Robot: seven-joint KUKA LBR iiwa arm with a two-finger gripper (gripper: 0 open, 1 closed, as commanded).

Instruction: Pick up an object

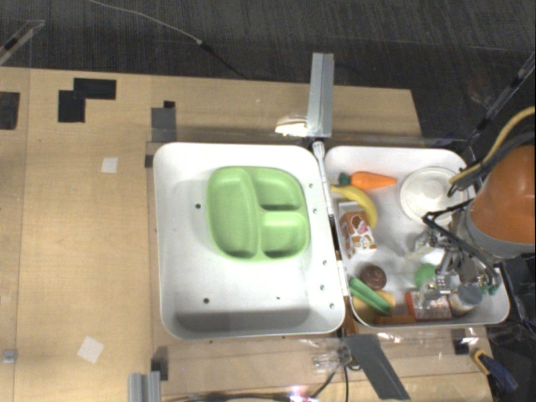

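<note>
Two white bins side by side on wooden bench (pixel 75 249). Left bin (pixel 180 224) holds a light green divided plate (pixel 255 212), three compartments, sitting flat near the bin's middle.

Right bin (pixel 394 154) is cluttered with small toy-like items: orange carrot (pixel 373 180) with green top at the far edge, yellow banana (pixel 358 201) curved just below it, white round bowl (pixel 427 193) to the right of those, a small printed card or packet (pixel 358 231) with red and white graphics near the divider, a dark brown round piece (pixel 373 275) below that, a green elongated vegetable (pixel 368 296) lying diagonal by the near-left corner with something yellow beside it, a small green piece (pixel 426 273) further right, and a brown-red packaged item (pixel 431 306) along the near wall.

Arm comes in from the right, orange band (pixel 507 199) big in frame, cables looping over it. Gripper (pixel 448 279) is low over the right bin's near-right area, near the small green piece and the brown-red packaged item. Finger opening: cannot tell, wrist hardware and cables clutter it; nothing visibly between fingers.
</note>
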